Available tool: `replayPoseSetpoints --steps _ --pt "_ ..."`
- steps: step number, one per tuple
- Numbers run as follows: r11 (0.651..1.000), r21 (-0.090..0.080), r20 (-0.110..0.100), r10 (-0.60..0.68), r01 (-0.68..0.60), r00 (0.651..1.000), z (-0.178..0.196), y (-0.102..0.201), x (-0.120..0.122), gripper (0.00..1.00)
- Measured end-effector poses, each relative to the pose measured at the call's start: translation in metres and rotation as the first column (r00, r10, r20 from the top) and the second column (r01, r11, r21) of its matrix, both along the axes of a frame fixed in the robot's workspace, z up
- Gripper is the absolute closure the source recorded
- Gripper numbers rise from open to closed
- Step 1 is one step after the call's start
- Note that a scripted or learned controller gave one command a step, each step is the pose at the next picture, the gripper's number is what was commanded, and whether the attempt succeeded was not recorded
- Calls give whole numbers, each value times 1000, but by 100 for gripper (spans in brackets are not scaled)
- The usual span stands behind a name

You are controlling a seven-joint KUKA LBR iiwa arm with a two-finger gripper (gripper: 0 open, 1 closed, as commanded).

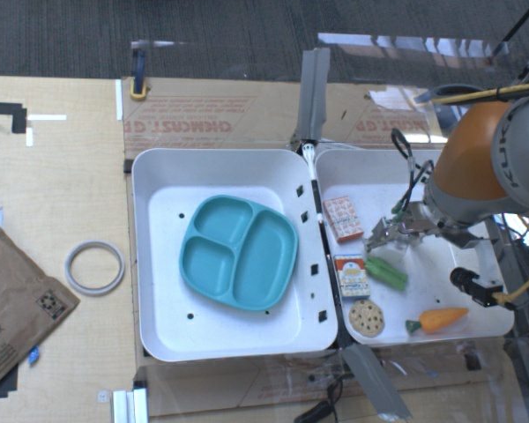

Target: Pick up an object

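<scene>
This is a robotics lab or test cell. A pale plywood bench (62, 174) carries two shallow white plastic bins (145, 236) set side by side, backed by flattened printed cardboard (203, 113). A grey industrial arm with an orange band (476, 161) reaches in over trailing cables. Black tape marks (7, 113), a roll of tape (95, 266) and toy food props such as a plastic carrot (441, 319) lie about, above dark carpet (247, 16).

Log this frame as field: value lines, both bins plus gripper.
left bin: teal divided plate
right bin: red-patterned card, small carton, cookie, green vegetable, carrot
gripper: low in right bin, just above green vegetable; grasp not confirmed
bench, left side: tape ring, cardboard box
</scene>
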State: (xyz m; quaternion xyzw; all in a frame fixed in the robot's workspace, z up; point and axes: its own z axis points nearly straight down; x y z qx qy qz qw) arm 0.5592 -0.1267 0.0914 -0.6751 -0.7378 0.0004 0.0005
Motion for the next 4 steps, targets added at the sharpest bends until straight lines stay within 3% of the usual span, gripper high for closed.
replayPoseSetpoints --steps 1,2,3,4 --pt "993 -1 -1 -120 120 993 0 15 -82 0" --pt "992 0 -2 -123 123 992 8 14 -82 100" --pt "967 0 4 -255 255 967 1 24 -79 100" --pt "992 -2 0 -126 126 992 156 40 -46 100"
